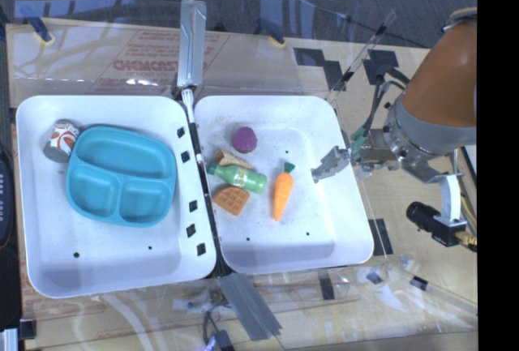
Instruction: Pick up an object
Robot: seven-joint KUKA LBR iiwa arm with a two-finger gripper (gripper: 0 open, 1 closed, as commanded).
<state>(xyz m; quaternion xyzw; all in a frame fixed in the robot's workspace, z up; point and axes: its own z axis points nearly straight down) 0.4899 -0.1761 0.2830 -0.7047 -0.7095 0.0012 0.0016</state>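
Note:
The right bin (324, 248) holds an orange carrot (281, 193), a green bottle (240, 176) lying on its side, a purple ball (245, 139), a waffle-patterned piece (231, 200) and a tan piece (227, 158) behind the bottle. My gripper (328, 164) hangs over the bin's right side, a little to the right of the carrot and apart from it. Nothing shows between its fingers.
The left bin (49, 252) carries a blue sectioned tray (120, 176) and a small can (61, 139) at its upper left. A metal divider (191, 45) runs between the bins at the back. The arm's cables and a black fitting (430, 221) sit to the right.

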